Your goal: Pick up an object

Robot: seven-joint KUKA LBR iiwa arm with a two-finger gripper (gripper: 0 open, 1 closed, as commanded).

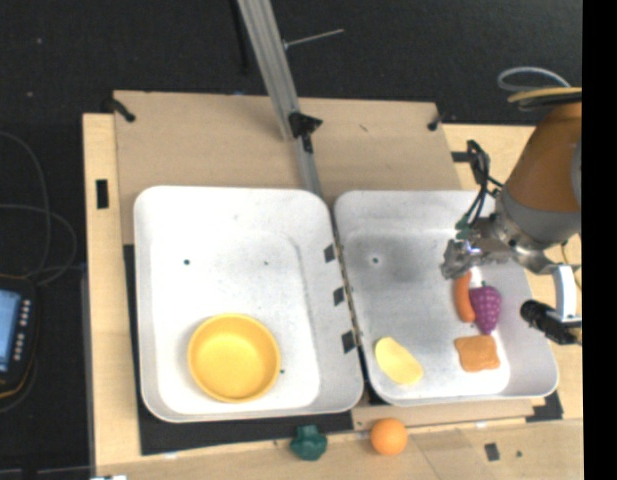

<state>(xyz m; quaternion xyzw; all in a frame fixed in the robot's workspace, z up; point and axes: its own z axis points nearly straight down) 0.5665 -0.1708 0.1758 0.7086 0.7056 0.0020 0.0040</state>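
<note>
Purple grape-cluster toy [485,306] lies in the right white bin [408,238], touching an orange carrot-shaped toy [464,298], just below the claw [460,258]; whether the claw is spread cannot be told.

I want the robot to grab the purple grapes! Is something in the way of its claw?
Nothing visible blocks it. The claw hovers right above the purple grapes, with an orange carrot touching their left side.

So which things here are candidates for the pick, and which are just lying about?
In play, right bin by the gripper:
carrot
grapes
orange block
yellow piece

Lying about:
yellow bowl, left bin
orange ball and green toy, on the bench
</note>
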